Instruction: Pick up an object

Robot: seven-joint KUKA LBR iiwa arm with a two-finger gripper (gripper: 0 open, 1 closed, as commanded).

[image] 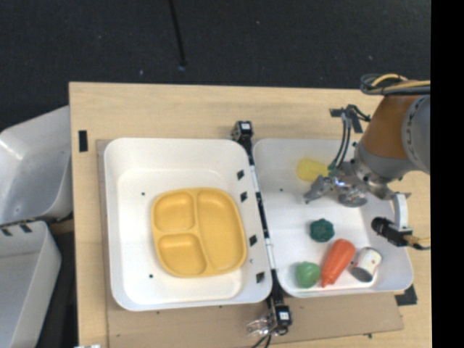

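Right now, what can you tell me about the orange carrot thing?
The carrot looks like a smooth plastic toy, orange-red, fat at the top and thinner toward the bottom. It lies tilted in the right bin, near the front edge. A light green lump sits against its left side, and a small white and silver piece rests by its right.

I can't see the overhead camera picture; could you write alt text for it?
A grey and orange robot arm's claw hangs over the right white bin, which holds a yellow piece, a dark green piece, an orange carrot, a light green piece and a small white cup. The left bin holds a yellow divided plate.
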